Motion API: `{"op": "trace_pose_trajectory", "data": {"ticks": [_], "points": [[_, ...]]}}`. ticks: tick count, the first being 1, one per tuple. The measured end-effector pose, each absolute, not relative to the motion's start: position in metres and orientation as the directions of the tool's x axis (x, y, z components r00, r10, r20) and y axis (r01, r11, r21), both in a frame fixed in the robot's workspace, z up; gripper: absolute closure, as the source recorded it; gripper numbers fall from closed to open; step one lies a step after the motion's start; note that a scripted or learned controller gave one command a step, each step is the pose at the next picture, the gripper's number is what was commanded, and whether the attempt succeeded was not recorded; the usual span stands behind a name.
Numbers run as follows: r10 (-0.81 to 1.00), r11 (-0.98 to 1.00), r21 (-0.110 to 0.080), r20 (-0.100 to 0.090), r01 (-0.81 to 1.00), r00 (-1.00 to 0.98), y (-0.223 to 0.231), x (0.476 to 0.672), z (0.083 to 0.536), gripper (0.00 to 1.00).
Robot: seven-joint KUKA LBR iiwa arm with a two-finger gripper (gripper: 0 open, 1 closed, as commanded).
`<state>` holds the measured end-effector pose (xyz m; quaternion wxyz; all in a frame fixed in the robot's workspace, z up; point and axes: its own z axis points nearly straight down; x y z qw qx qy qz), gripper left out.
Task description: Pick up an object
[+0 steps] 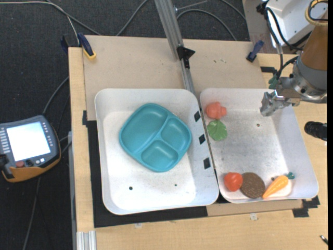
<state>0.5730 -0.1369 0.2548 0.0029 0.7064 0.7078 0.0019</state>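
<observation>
The right bin [270, 150] holds several toy foods. An orange-pink piece [215, 110] and a green leafy piece [217, 130] lie by its left wall. Along its front edge sit a red tomato [233, 181], a brown round patty [252, 185] and an orange carrot [277, 185]. My gripper [269, 105] hangs over the bin's far right corner, well away from all of them, with nothing seen between its fingers.
The left bin [112, 191] carries a teal divided plate [155, 136]. A metal pole [171, 25] slants up from between the bins. A teach pendant [26, 147] lies off the bench at the left. Blue clamps [86, 46] grip the bench's far edge.
</observation>
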Motion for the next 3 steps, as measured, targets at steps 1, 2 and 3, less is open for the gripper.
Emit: {"op": "trace_pose_trajectory", "data": {"ticks": [1,2,3], "points": [[1.000,0.007,-0.002,0.004,1.000,-0.007,-0.082,0.552,0.258,1.00],[1.000,0.005,-0.004,0.003,1.000,-0.005,-0.032,0.533,0.240,1.00],[1.000,0.005,-0.004,0.003,1.000,-0.005,0.011,0.521,0.230,1.00]]}}
